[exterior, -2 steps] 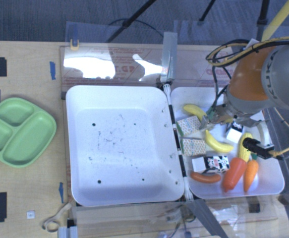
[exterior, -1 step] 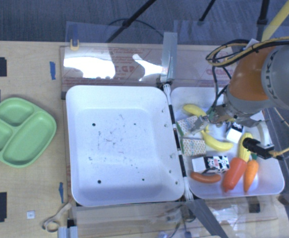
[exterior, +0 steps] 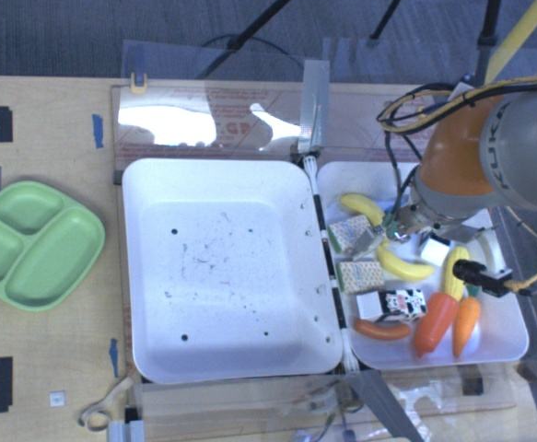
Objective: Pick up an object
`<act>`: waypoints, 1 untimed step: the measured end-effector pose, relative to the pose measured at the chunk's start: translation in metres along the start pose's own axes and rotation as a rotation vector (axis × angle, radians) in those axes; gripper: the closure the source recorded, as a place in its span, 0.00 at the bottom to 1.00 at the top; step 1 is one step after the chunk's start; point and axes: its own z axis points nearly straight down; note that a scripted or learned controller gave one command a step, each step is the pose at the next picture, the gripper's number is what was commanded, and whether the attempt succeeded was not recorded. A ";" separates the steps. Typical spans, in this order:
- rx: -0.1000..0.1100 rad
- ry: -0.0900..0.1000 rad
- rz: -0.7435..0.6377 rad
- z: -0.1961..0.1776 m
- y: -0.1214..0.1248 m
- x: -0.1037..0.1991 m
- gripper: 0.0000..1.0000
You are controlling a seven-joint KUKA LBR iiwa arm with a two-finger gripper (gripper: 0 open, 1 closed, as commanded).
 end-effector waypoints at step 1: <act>-0.006 -0.002 0.002 -0.012 0.001 -0.001 1.00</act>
